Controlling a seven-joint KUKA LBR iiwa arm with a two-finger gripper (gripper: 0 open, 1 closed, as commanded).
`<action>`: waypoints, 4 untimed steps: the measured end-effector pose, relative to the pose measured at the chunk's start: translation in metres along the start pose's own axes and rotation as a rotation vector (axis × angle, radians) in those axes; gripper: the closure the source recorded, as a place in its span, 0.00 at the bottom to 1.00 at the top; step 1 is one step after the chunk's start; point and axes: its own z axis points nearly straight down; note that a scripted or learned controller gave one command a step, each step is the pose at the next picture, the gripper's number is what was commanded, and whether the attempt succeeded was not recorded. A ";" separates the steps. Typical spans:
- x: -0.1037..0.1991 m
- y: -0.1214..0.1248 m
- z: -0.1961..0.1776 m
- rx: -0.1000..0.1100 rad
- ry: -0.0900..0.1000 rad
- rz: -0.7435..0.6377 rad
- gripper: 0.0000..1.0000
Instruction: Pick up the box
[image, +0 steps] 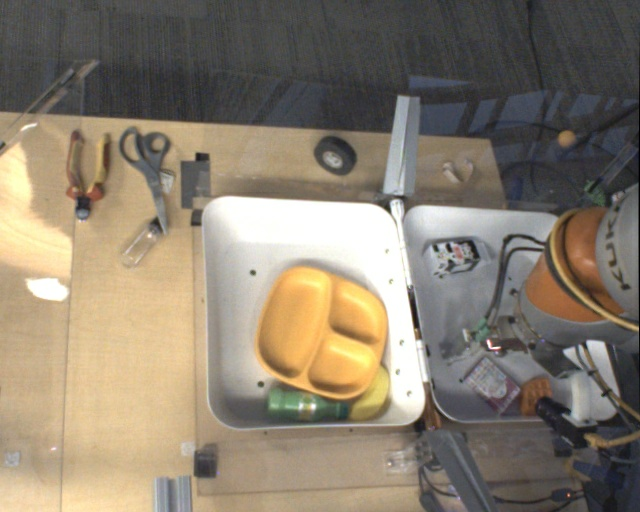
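Note:
A small box (455, 255) with black, white and red print lies near the far left corner of the right bin (520, 222). A flat purplish packet (489, 384) rests by that bin's near edge. My gripper (488, 340) hangs low over the middle of the right bin, just above the purplish packet and well nearer than the small box. The grey arm with its orange band (575, 275) reaches in from the right and hides the bin's right part.
The left bin (230, 300) holds a yellow divided plate (323, 330), with a green can (300, 404) and a yellow fruit (372, 398) tucked under its near edge. Scissors (150, 165), pliers (85, 172) and a tape roll (335, 155) lie on the bench behind. Cables trail at the right.

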 end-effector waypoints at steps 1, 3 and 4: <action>-0.021 -0.001 0.000 -0.005 -0.003 0.140 0.00; -0.045 -0.005 0.000 0.001 -0.002 -0.035 0.00; 0.009 0.002 0.000 -0.006 -0.006 0.209 0.00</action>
